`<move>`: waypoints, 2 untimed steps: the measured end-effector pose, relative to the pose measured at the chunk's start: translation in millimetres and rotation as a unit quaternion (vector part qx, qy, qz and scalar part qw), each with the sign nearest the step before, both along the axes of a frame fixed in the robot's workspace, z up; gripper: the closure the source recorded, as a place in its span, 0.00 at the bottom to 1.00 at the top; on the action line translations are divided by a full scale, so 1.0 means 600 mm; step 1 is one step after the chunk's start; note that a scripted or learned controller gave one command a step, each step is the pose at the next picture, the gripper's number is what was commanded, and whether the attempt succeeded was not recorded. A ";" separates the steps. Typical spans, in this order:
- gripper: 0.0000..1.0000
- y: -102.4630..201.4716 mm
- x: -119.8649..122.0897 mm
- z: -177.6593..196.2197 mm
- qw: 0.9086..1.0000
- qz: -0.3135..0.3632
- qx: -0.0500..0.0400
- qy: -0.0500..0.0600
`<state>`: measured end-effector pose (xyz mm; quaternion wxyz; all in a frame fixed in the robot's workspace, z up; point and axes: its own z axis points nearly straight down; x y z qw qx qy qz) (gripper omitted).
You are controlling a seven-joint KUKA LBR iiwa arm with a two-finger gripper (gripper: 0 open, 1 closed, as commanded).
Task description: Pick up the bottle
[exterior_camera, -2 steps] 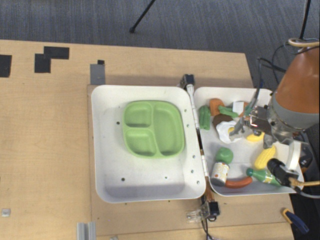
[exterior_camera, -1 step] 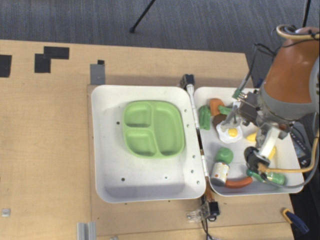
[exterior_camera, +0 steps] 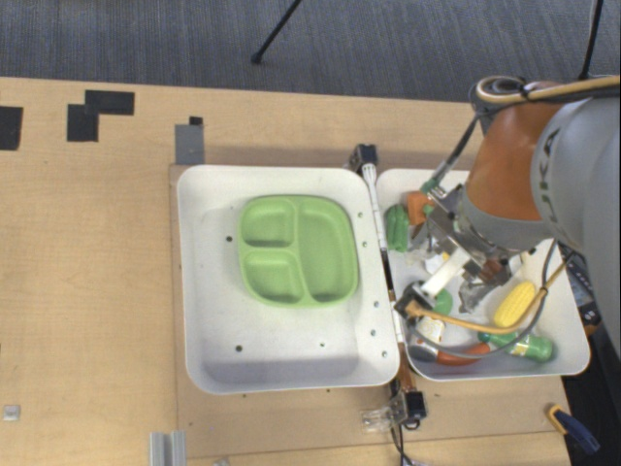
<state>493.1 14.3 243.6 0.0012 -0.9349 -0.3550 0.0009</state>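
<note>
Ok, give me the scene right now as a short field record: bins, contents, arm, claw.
left bin: holds a green divided tray, lying flat near the bin's middle
right bin: cluttered with small items, including a yellow corn cob and a green item at its left wall
bottle: cannot single it out in the clutter
arm: over the right bin, reaching in from the right
claw: low among the items; nothing visibly held
</note>
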 end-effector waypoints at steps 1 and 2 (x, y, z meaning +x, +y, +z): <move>0.00 -0.011 -0.012 -0.100 0.972 -0.236 0.000 0.001; 1.00 -0.010 -0.010 -0.083 0.973 -0.231 0.001 0.001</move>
